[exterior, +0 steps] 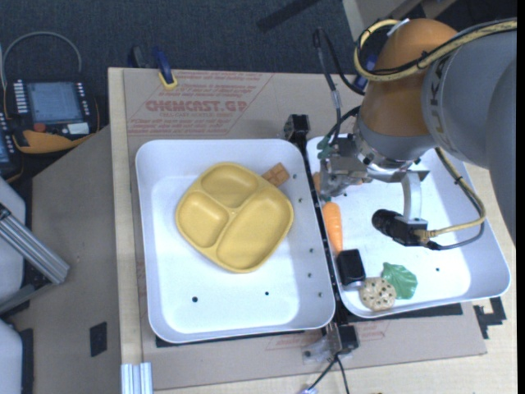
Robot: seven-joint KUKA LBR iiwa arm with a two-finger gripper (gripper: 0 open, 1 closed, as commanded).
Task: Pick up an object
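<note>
— Any writing? And the arm?
— The brown cardboard sheet (205,97) on the table reads "CHEMCAST" in red. The grey, orange-banded arm (426,72) bends over the right white bin (484,253).
— And the pincer?
— The pincer (332,183) hangs just above the orange carrot (331,225) by the bin's left wall; its spread I cannot tell.

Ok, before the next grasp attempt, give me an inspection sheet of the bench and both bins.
Surface: bench bears left bin and right bin.
Job's things: carrot, black block, cookie, green toy in right bin.
Clutter: yellow divided plate in left bin, small brown piece at its edge.
Grippers: gripper low over right bin, above the carrot's top end; nothing seen held.
Cables: black cable to the wrist.
Surroundings: pendant at left.
</note>
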